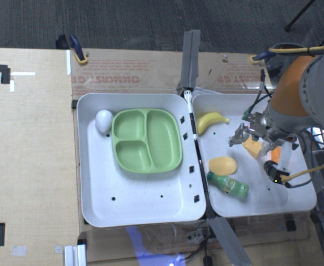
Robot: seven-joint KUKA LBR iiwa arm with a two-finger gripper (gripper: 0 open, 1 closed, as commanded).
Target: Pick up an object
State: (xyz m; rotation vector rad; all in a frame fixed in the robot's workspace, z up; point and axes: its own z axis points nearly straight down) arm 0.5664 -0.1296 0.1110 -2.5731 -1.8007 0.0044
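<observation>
Gripper (254, 137) is hovering low over the right bin (294, 201), near its right edge, above an orange wedge (253, 147); you cannot tell its grasp. Banana (209, 120), lemon (222, 165), green bottle (229, 185) are lying leftward.

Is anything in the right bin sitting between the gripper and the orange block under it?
Nothing visible does. The gripper hangs right over the orange block; the yellow lemon-like fruit and banana lie off to the side.
</observation>
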